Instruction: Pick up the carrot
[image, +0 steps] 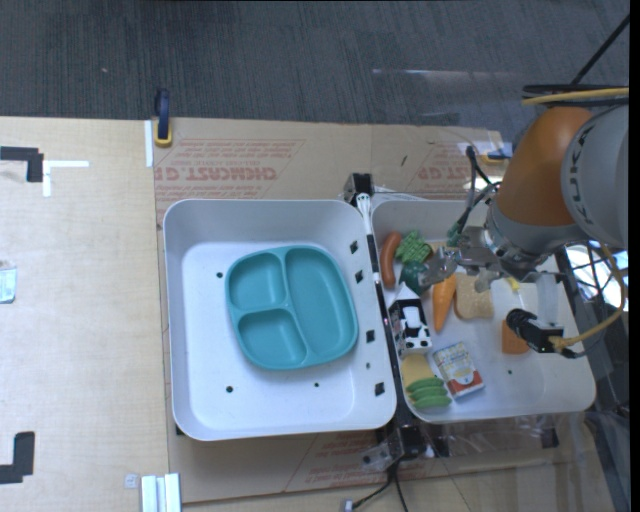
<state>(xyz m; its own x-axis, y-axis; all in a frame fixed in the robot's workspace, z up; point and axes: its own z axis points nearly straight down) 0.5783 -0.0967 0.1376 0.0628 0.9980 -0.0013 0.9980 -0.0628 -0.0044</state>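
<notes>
The tapered orange carrot (442, 302) lies in the right shallow white bin (540, 395), long axis near vertical in the view, thin tip toward the camera. Around it sit a green pea pod (429, 394), a small carton (461, 368) and a toast slice (474, 302). The left white bin (200, 400) holds a teal divided plate (292, 307). The grey two-finger gripper (447, 260) hovers just above the carrot's thick end; whether it is open or holding the carrot cannot be told.

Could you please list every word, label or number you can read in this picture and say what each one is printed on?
"CHEMCAST GP", in red, seen upside down, repeated on the brown sheet under the bins; the letters are blurred, so this reading is unsure.
More red print on the same sheet below the left bin: too small to read.
The small packet in the right bin bears a printed label: too blurred to read.
</notes>
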